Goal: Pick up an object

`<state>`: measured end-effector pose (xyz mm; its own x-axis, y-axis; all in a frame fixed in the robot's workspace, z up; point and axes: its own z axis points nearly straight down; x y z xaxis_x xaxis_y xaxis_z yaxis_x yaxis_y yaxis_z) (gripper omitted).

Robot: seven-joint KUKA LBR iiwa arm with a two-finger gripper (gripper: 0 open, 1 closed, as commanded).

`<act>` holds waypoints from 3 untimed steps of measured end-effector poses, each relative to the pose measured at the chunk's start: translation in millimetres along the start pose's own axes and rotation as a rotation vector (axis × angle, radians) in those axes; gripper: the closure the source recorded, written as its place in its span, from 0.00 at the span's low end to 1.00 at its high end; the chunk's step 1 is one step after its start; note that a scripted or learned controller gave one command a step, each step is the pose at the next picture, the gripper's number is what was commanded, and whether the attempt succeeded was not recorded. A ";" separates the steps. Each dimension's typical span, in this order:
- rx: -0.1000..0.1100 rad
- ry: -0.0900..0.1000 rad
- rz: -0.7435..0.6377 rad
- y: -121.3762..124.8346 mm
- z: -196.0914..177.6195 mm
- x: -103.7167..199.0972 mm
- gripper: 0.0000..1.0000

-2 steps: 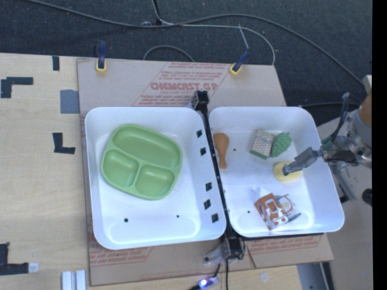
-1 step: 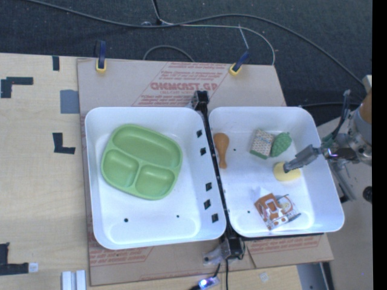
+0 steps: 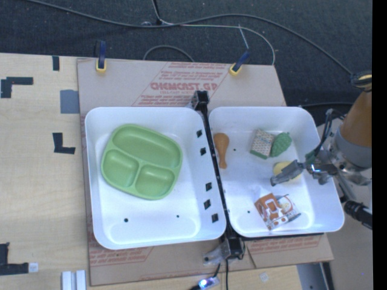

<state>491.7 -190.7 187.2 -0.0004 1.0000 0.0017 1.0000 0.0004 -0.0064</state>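
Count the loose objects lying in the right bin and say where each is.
4. A chicken drumstick lies by the divider; a green-and-tan item toward the back; a yellow object beside the gripper, partly hidden; an orange-and-white packet near the front.

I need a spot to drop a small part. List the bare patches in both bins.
Left bin: bare floor runs below the green divided plate, down to the near rim.
Right bin: a bare patch lies between the drumstick and the orange-and-white packet.
Crowded: the right bin's far right, where the gripper sits by the yellow item and the green-and-tan pieces.
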 end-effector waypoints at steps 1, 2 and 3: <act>-0.001 0.000 -0.001 5.0 59.9 7.1 0.00; -0.008 0.002 0.002 7.0 102.8 8.8 0.00; -0.009 -0.005 -0.001 6.3 91.8 7.0 1.00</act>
<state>497.4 -183.6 95.4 -0.0010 1.0000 -0.0037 1.0000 0.0010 0.0030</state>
